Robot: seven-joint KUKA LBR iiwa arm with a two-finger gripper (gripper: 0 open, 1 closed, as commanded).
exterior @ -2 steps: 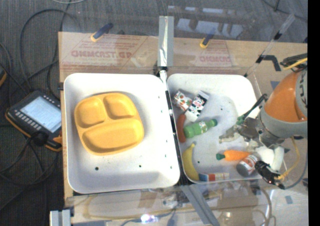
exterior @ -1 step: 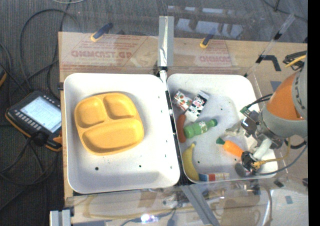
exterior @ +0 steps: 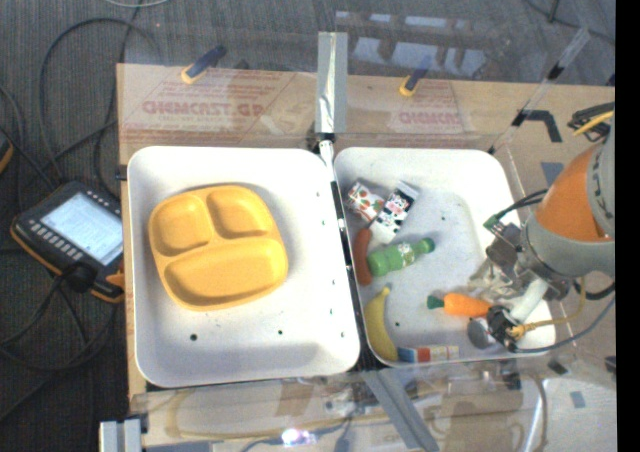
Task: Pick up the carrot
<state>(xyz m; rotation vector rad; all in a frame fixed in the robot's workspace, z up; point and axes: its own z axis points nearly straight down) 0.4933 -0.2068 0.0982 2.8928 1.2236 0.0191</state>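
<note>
Item: carrot (exterior: pixel 465 305). Location: right bin (exterior: pixel 470 175), lower right part, lying flat on the floor with its green top pointing left toward the banana (exterior: pixel 377 326) and its orange tip pointing right, under the gripper (exterior: pixel 503 324).

Handling, as judged from look alone: small toy piece, probably hard plastic, light, stiff, smooth-skinned. Likely to slide or roll on the glossy bin floor if nudged from one side. Tapered, so a hold near the tip may squeeze it out. Not fragile.

Suggested hold: across the thick orange middle, jaws closing square to its long axis, clear of the green top.

Gripper: low over the bin's lower right corner, touching or just beside the carrot's right end. State of the jaws cannot be told here; the parts are small and tangled with cable. No sign that the carrot is off the floor.

Neighbours in the same bin: green bottle (exterior: pixel 399 255) above left, near but apart; banana along the lower left wall; two small printed boxes (exterior: pixel 381 204) at top; a flat striped item (exterior: pixel 428 352) by the front wall, just below the carrot.

Left bin (exterior: pixel 200 165): yellow divided plate (exterior: pixel 218 244).

Desk: carries both bins side by side.
</note>
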